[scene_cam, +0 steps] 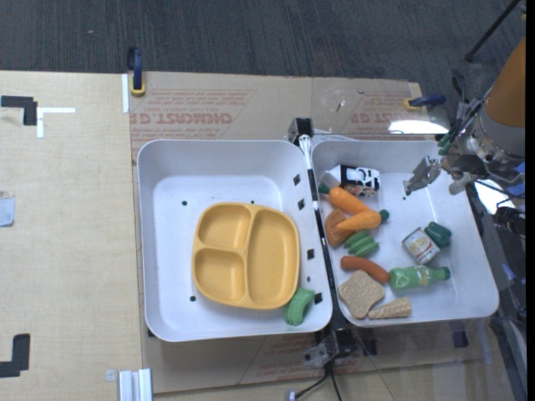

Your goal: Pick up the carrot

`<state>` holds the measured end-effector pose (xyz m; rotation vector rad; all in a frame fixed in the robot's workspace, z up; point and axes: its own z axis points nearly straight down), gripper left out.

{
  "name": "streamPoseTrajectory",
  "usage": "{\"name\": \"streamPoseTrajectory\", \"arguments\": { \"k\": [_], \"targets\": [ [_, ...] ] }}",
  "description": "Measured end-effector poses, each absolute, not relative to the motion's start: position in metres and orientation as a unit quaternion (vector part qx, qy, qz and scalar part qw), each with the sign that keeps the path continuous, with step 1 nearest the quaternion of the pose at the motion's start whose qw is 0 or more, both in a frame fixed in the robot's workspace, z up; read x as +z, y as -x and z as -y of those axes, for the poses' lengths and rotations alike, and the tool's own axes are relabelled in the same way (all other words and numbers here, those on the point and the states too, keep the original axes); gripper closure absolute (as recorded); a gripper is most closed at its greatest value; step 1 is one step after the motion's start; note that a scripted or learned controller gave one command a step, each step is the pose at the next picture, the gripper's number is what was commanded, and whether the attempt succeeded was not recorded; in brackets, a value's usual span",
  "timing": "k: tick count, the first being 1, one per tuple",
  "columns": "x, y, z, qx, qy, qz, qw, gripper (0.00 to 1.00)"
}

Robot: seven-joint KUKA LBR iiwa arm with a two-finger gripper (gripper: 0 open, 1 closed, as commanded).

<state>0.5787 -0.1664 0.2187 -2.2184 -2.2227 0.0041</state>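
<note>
**Claw above the right bin, carrot lying in the pile**

Camera view: the arm (506, 98) comes in from the right, and its claw (435, 172) hangs over the upper right part of the right bin (483, 299). Nothing sits between its fingers; whether they are spread or closed I cannot tell.

The carrot (355, 200) lies in the upper left part of the right bin, well apart from the claw. It sits just below a black-and-white carton (360, 176) and touches a second orange piece (359, 221) under it. Below these lie a green pepper (362, 243), a sausage (364, 266), a bread slice (361, 294) and a cracker (390, 309). To the right are a can (419, 246) and a green bottle (416, 276).

The left bin (159, 249) holds a yellow tray (247, 256) with three compartments and a green piece (299, 306) at the tray's lower right corner. Both bins rest on the tabletop (67, 249).
</note>
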Motion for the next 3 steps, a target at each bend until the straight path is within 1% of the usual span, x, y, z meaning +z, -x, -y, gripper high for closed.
{"name": "streamPoseTrajectory", "arguments": {
  "k": [1, 2, 3],
  "targets": [
    [0.092, -0.5853, 0.1238, 0.0007, 0.686, 0.728, 0.0, 0.0],
    [0.1014, -0.5861, 0.1252, 0.0007, 0.687, 0.726, -0.001, 1.0],
    [0.1013, -0.5859, 0.1251, 0.001, 0.687, 0.726, -0.001, 0.0]
  ]
}}
